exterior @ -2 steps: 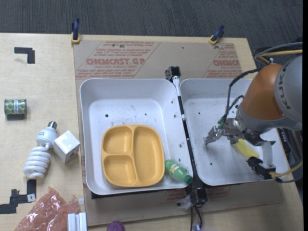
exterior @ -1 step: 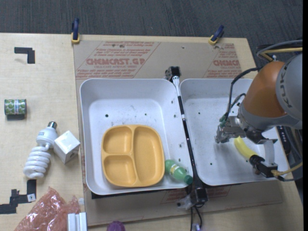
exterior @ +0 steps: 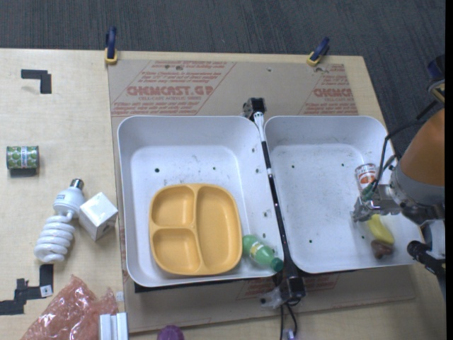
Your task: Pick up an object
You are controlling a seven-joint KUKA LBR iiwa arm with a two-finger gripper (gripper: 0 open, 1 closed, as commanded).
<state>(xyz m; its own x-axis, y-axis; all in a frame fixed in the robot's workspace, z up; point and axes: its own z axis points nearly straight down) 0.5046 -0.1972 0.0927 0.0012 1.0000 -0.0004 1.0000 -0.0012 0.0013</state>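
My gripper is low at the right side of the right bin, with the orange-banded arm coming in from the right edge. It sits between a small red-and-white can just behind it and a yellow banana just in front, very close to the banana's near end. A small brown object lies beyond the banana near the bin's front right corner. I see nothing lifted off the bin floor.
The left bin holds a yellow divided plate and a green bottle at its front right corner. On the bench to the left lie a spiral light bulb, a white cube and a green can.
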